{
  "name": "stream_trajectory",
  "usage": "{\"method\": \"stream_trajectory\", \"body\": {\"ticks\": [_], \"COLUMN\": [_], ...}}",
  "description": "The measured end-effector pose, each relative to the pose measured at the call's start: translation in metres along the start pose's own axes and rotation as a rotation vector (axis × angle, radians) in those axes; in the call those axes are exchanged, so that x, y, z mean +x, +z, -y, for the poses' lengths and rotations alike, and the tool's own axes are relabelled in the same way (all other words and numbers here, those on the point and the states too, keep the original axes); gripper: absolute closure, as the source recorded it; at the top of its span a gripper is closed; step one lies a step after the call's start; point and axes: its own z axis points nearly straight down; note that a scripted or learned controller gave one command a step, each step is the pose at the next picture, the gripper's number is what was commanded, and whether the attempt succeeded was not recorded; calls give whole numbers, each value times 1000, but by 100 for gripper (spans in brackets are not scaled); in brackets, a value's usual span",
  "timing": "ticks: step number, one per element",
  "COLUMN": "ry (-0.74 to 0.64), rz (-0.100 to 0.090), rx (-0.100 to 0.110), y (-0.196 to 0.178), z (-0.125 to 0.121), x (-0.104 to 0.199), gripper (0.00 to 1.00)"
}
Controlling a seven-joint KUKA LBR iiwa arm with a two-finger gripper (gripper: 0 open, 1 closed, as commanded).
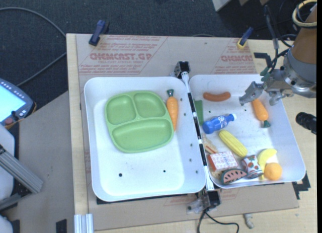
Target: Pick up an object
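Claw of mine hovers just above the carrot, grip state unclear; nothing lifted yet, grasp left.

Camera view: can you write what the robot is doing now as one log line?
pincer: above right bin, open | nearest: carrot | holding: nothing | left bin: green tray, second carrot
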Motion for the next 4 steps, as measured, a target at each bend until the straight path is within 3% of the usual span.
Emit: {"method": "stream_trajectory", "body": {"ticks": [1, 2, 3, 4], "ry": [1, 3, 2, -1], "rz": [-1, 2, 2, -1], "rx": [3, 0, -1, -2], "y": [130, 153, 143, 55], "z": [42, 69, 68, 42], "x": [35, 46, 47, 92], "gripper": [0, 0, 100, 100]}}
